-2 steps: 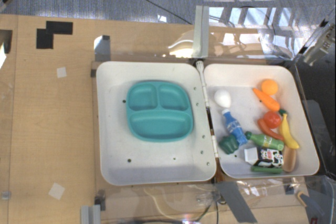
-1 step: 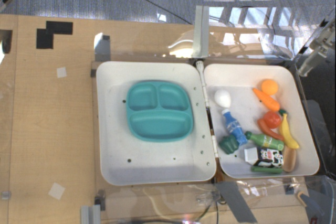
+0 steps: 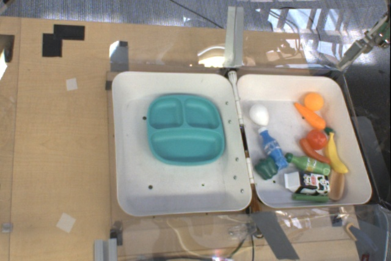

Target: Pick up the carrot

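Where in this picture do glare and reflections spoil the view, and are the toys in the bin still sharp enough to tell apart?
In the camera view, bright reflections streak the clear panel behind the right bin, with a glare patch by the divider post; the carrot, banana and blue bottle are slightly soft yet distinguishable; shadows are faint.

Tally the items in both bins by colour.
Teal: 1, tray
White: 2, egg, carton
Orange: 2, orange, carrot
Red: 1, tomato
Yellow: 1, banana
Blue: 1, bottle
Green: 2, bottle, toy
Tan: 1, hot dog
Black-white: 1, box
Total: 12
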Controlling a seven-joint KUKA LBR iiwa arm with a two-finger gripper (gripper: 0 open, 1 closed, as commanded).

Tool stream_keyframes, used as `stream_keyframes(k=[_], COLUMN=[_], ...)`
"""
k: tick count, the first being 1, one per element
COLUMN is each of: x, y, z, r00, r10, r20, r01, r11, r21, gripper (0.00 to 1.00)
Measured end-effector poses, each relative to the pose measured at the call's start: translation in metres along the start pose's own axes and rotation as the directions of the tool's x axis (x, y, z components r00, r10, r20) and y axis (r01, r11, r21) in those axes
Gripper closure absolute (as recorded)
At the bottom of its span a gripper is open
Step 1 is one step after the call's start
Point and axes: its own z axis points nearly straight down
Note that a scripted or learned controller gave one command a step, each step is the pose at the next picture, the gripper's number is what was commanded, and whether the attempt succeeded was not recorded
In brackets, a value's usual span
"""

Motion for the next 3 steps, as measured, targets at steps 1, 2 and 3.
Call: stream_keyframes(k=[1, 2, 3], x=[-0.003, 0.007, 0.006], y=[0.008, 0.012, 0.016], z=[0.160, 0.262, 0.247], r00=[0.985, 0.990, 0.989], r10=[-0.170, -0.141, -0.147], r20=[-0.004, 0.004, 0.015], r01=[0.170, 0.141, 0.147], r11=[0.985, 0.990, 0.989], r21=[0.001, -0.002, -0.009], gripper=[0.00, 0.00, 1.00])
